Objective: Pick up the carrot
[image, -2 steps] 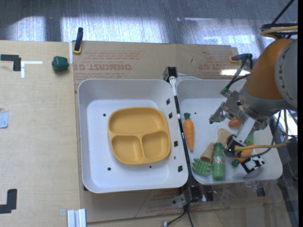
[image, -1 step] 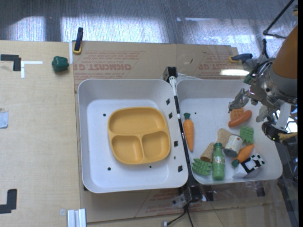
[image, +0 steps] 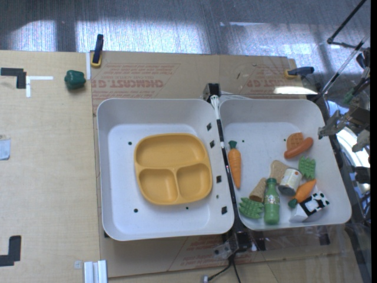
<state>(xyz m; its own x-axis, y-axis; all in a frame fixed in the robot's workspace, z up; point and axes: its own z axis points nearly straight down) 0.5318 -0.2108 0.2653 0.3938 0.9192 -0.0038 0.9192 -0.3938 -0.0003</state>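
Note:
The carrot (image: 234, 165) lies in the right bin (image: 259, 114), close to its left wall. It is orange with a green top that points to the far side, and nothing touches it. A second, smaller orange carrot-like piece (image: 305, 190) lies among the toys at the bin's near right.
The right bin also holds a brown bread piece (image: 298, 146), a lettuce leaf (image: 307, 168), a can (image: 288, 181), a green bottle (image: 271, 200) and a black-and-white block (image: 316, 204). A yellow divided plate (image: 174, 168) sits in the left bin (image: 112, 175). Metal hardware (image: 350, 122) stands past the right bin's edge.

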